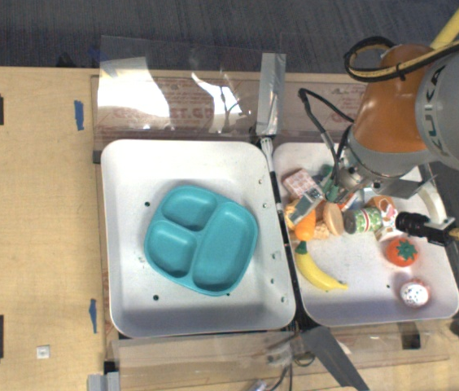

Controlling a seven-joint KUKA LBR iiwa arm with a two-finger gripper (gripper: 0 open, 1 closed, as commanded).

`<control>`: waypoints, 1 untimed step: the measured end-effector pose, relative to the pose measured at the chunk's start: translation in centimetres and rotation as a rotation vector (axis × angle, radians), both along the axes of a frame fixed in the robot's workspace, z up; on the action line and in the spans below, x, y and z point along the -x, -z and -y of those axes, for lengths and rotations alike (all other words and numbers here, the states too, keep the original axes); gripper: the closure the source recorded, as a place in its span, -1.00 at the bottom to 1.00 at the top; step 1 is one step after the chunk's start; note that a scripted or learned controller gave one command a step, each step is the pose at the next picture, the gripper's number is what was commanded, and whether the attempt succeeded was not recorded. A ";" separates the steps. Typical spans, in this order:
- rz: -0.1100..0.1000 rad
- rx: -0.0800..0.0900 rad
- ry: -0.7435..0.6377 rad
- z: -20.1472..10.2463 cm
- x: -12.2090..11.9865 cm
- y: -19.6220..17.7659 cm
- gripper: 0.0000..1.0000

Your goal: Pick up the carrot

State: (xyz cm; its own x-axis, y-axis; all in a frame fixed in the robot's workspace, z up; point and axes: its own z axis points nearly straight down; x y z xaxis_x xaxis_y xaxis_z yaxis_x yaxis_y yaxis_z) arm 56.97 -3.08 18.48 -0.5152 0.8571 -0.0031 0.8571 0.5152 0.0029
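Note:
The carrot [302, 222] is a small orange piece at the left edge of the right bin [376, 300], just above the banana [319, 272]. My gripper [345, 187] hangs under the orange wrist band over the back of that bin, among the pile of toy food. It is up and to the right of the carrot, a short way off. The wrist hides its tip, and I see nothing held in it.
A pink box [299, 182], a small can [368, 220], a tomato [403, 252] and a white speckled ball [414, 293] share the right bin. The left bin [124, 218] holds a teal divided plate [202, 239]. A black cable loops beside the wrist.

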 end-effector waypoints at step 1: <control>-0.005 -0.002 0.200 1.0 4.8 0.0 -1.00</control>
